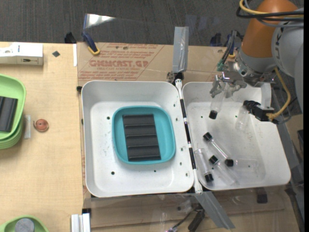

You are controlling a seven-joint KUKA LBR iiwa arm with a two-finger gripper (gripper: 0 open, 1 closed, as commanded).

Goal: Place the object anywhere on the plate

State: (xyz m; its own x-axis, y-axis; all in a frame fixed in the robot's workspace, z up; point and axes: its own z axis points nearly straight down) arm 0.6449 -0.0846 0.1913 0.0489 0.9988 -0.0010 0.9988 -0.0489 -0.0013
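The hand (223,87) hangs over the back part of the right bin (270,178), close to that bin's rear wall, under the grey arm with its orange band (268,25). A clear tube with a black cap (213,111) appears to hang from it, cap end down, but the fingers are transparent and blur into the white floor, so I cannot tell whether they are wide, narrow, or truly pinching it.

If that tube is the task's object, it sits directly below the hand, its long axis nearly upright with a slight tilt. More clear tubes with black caps (212,151) lie loose on the bin floor below and nearer the camera than the hand, scattered at mixed angles and well apart from it.

The teal plate (118,129) lies to the camera-left of the hand, in the middle of the left bin (96,178), with a dark ribbed insert (141,137) filling its centre. Between hand and plate stand the two touching bin walls (182,115); the coming move, as I judge it, must lift over that ridge and travel leftward. The plate is broad with bare bin floor round it, so the landing room looks generous; the rear wall beside the hand leaves the least margin.
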